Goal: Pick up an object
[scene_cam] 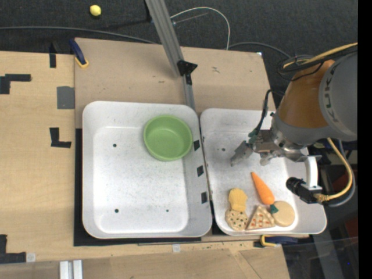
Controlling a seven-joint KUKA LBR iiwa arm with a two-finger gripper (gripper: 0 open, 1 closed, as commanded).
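Jaws parted and holding nothing, gripper [251, 151] hangs over right bin [224, 127]; toy carrot [263, 189] lies nearer; green bowl [168, 137] sits in left bin [104, 173].

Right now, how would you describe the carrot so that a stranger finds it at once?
Look in the right bin, at the cluster of toy food near its front edge. The carrot is the long orange piece with a green tip, lying slantwise above the flat pizza slice.
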